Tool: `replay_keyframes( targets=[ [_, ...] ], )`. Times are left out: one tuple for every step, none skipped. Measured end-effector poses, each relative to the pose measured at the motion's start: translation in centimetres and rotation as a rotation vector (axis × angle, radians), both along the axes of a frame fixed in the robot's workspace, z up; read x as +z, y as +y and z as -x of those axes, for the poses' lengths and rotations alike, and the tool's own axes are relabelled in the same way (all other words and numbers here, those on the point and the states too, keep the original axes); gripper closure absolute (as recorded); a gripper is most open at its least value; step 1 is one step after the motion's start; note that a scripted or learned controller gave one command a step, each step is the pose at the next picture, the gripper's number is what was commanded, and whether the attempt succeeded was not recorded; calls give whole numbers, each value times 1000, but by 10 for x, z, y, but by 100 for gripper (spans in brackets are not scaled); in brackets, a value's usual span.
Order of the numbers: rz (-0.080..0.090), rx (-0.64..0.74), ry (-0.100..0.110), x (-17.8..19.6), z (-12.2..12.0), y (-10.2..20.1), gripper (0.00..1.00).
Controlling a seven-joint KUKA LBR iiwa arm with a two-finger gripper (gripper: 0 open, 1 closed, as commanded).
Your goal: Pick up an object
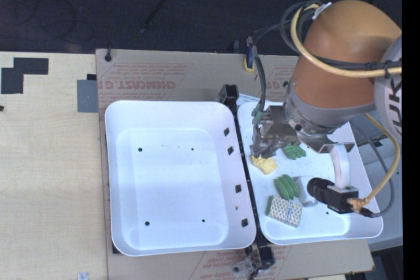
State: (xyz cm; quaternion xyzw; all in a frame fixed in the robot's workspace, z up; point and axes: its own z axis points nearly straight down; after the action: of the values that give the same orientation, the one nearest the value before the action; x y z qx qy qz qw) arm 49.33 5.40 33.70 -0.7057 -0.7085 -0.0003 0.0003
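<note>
**Over the right bin, the gripper is low by a yellow piece**

Toward the left side of the right bin [367, 229], close to the wall it shares with its neighbour, we see a small yellow object [265, 165] lying on the white floor. The gripper [264, 146] stands directly above it in the picture. Its lower end meets the object's upper edge and appears to touch it, though the slanted view folds the two together. We cannot tell whether the gripper is open or closed, because its tip is dark and blurred against the bin, so we claim no hold on anything.

We count four loose things in this bin. There is one yellow object, as told. There are two green objects. The first green object [294, 151] lies just right of the gripper, near the edge of the wrist housing. The second green object [286, 185], ribbed and longer, lies lower in the picture, below and to the right of the yellow one. There is one patterned block [285, 212], pale with fine speckling and turned so that a corner points upward. It sits just beside the second green object's lower end, near the bin's lower wall.

The arm [348, 56], with its broad orange band, reaches in from the right and covers the bin's upper right part. The left bin [118, 141] stands alongside, and both bins rest on a brown sheet [170, 72] bearing reversed print.
</note>
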Motion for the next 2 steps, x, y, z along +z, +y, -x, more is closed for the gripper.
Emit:
replay_keyframes(
  targets=[
    [1,-2,-4,58,-42,8,100],
    [-1,2,-5,122,-69,77,100]
  ],
)
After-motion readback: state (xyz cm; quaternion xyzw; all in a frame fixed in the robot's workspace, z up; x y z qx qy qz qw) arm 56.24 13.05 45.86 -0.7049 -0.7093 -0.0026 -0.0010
